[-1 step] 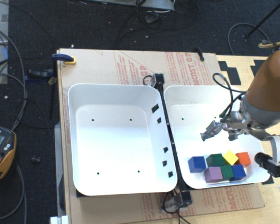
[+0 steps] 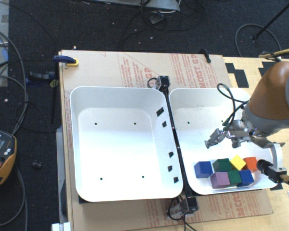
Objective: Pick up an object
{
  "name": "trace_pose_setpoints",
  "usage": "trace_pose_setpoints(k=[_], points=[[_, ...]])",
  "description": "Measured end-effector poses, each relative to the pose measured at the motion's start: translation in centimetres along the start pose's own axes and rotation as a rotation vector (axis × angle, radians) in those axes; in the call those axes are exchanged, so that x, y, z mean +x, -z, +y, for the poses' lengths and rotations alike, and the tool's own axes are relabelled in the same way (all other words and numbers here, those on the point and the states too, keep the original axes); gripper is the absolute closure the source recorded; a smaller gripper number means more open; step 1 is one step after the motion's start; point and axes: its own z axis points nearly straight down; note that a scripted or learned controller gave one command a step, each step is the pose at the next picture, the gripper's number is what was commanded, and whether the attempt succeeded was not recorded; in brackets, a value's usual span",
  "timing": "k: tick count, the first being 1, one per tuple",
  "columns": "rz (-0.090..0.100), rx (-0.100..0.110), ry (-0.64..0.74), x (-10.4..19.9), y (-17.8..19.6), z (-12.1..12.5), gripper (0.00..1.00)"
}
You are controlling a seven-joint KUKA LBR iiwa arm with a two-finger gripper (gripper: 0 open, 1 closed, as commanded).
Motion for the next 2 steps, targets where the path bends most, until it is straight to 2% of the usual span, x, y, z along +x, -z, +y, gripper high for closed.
trace_pose_setpoints(k=[1,2], points=[[0.000,-0.002,0.000,-2.7,-6.9,2.0,0.00],[-0.001,-0.007,0.006,1.8,-6.7,5.1,0.00]])
